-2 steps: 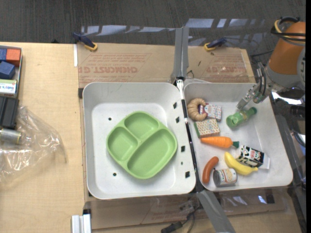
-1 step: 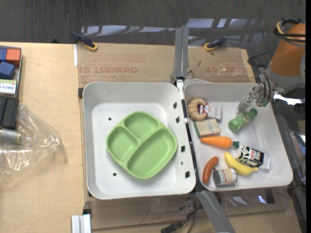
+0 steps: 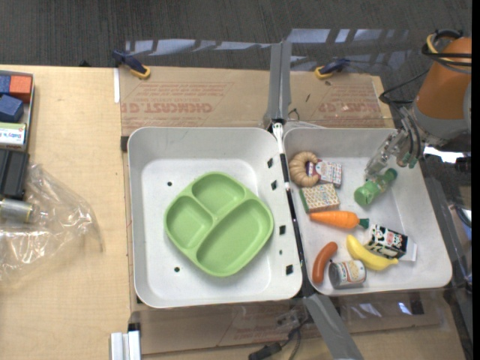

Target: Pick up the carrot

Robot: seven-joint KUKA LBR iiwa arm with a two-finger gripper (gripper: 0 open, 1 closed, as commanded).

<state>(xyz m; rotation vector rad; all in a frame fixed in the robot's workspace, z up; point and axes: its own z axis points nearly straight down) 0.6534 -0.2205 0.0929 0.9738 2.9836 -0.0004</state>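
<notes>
Orange target: the carrot (image 3: 334, 219) is lying in the right bin (image 3: 439, 276), at the centre-right of the frame; it is resting on the bin floor, just below the patterned card box (image 3: 320, 197) and just above and to the left of the banana (image 3: 369, 253).
Long axis: the carrot is running nearly level across the frame, dipping very slightly toward the right; its tapered orange tip is pointing to frame left, toward the divider between the bins; its green stem end is pointing to frame right, toward the milk carton (image 3: 388, 241).
Gripper position: the gripper (image 3: 397, 154) is hanging at the upper right of the frame, over the far corner of the right bin, just above the green bottle (image 3: 374, 187); it is standing well apart from the carrot, up and to the right of it.
Gripper state: nothing is sitting between the fingers; whether they are spread or closed cannot be told, since they are blurring into the bottle and the bin wall.
Progress: judged from this layout, the pick is not yet beginning in earnest; the carrot is lying untouched; the approach, descent, closing and lift are all remaining.
Neighbours: the sausage (image 3: 323, 262), the can (image 3: 347, 274) and the doughnut (image 3: 305, 168) are crowding the same bin; the green divided plate (image 3: 218, 224) is sitting alone in the left bin (image 3: 142, 201).
</notes>
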